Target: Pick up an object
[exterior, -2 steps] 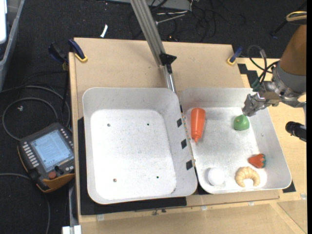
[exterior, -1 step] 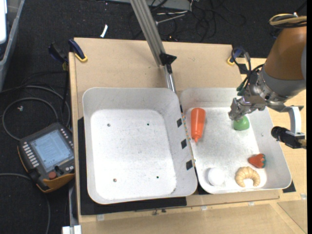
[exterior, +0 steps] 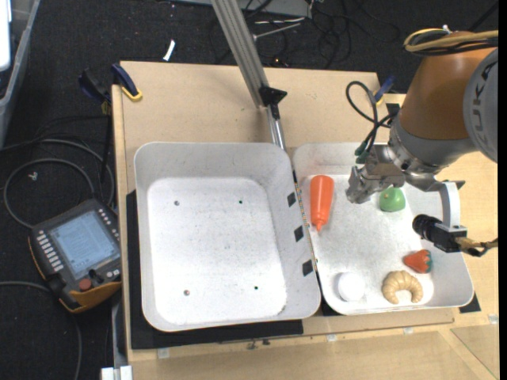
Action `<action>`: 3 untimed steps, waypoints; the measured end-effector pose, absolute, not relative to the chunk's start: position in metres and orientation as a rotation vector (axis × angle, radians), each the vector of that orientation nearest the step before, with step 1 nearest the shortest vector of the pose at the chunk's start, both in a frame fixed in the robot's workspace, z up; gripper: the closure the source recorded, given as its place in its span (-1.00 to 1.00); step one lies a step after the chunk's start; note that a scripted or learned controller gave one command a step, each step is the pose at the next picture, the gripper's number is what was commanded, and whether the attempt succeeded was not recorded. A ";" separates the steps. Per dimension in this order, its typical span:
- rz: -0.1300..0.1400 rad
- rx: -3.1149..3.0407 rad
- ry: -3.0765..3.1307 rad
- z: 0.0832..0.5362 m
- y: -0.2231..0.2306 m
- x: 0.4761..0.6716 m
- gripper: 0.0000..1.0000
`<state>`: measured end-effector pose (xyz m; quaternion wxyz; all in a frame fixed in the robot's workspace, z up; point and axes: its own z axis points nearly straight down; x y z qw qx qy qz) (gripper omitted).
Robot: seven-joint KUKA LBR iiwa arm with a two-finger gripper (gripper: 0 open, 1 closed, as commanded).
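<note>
The right bin (exterior: 348, 161) holds several toy foods. An orange carrot (exterior: 320, 200) lies along its left wall. A green round piece (exterior: 391, 201) sits toward the far right, just right of my gripper (exterior: 360, 190). The gripper hangs over the bin's upper middle, between the carrot and the green piece, with nothing visibly held. A red strawberry-like piece (exterior: 418, 260) lies at the right. A tan croissant (exterior: 402, 286) and a white round piece (exterior: 351, 286) rest near the front wall.
The left bin (exterior: 150, 172) sits beside the right one, sharing a raised middle wall. A metal pole (exterior: 242, 42) slants across the bench behind the bins. A black fitting on a white bracket (exterior: 434, 229) projects over the right bin's right side.
</note>
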<state>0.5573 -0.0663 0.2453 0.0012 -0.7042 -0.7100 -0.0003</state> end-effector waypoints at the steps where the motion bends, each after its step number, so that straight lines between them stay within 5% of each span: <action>1: 0.000 -2.211 -2.229 0.242 -0.023 0.554 1.00; 3: 0.000 -2.210 -2.230 0.228 0.090 0.548 1.00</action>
